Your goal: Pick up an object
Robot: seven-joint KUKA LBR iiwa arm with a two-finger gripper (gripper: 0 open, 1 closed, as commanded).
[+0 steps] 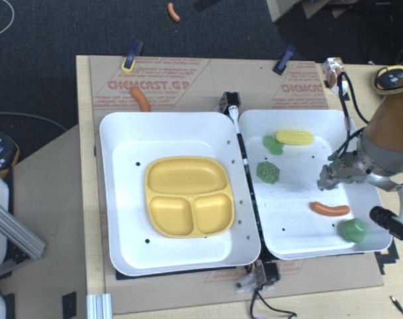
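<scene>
The right bin (288, 234) holds a yellow corn cob (294, 137) with a small green piece (273, 145) beside it, a round green broccoli-like ball (267, 172), an orange sausage (330, 209) and a green rounded object (352, 230) near the front right corner. My gripper (328, 181) reaches in from the right and hangs low over the right part of this bin, just above and behind the sausage. Nothing shows between its fingers.
The left bin (122, 198) carries a yellow three-compartment tray (188, 195). A loose orange sausage (141, 99) lies on the cardboard behind the left bin, another on the dark floor (173, 11). Clamps and cables sit along the bins' edges.
</scene>
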